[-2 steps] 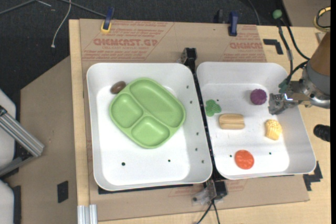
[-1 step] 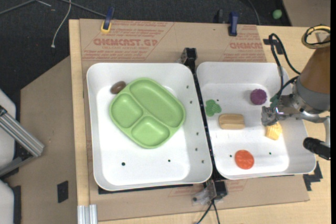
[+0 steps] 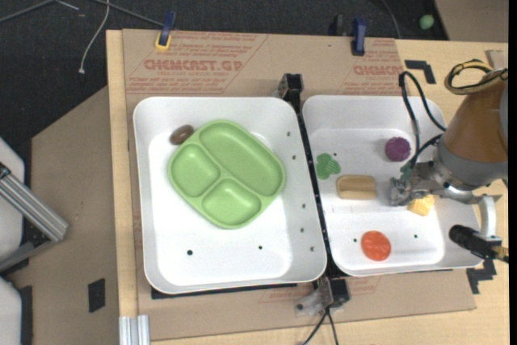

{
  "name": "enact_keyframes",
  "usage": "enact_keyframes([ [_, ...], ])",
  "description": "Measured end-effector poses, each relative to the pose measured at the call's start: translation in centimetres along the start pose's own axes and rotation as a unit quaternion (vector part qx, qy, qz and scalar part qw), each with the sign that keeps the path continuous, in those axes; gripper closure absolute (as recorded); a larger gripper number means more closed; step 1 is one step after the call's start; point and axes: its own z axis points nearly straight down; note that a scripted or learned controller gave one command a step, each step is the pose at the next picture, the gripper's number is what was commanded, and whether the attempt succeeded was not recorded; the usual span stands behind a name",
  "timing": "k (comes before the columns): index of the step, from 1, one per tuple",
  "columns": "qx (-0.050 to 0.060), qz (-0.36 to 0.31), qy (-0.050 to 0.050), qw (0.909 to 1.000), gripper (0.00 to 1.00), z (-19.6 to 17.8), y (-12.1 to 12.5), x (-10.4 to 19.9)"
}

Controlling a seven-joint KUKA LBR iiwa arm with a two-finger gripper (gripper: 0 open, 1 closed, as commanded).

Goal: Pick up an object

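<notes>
The right bin (image 3: 355,113) holds several small objects: a green leafy piece (image 3: 326,166), a tan bread-like block (image 3: 356,187), a purple ball (image 3: 397,148), an orange round piece (image 3: 376,246) and a yellow wedge (image 3: 421,207). My gripper (image 3: 403,191) is low inside this bin, between the tan block on its left and the yellow wedge just below and to its right. The purple ball sits a little behind it. The arm's grey body and orange band cover the bin's right side.
The left bin (image 3: 161,254) carries a green divided plate (image 3: 227,173) with a small brown object (image 3: 182,134) beside its far left rim. A black cable (image 3: 414,105) loops over the right bin's back corner. Clamps hold the cardboard at the far edge.
</notes>
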Motion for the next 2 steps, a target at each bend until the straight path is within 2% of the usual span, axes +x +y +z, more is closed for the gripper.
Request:
enact_keyframes([
  [1, -0.002, 0.000, 0.000, 1.0000, 1.00, -1.2, 0.1, 0.0],
  [2, -0.003, -0.001, -0.002, 1.0000, 1.00, -6.7, -0.8, 0.5],
])
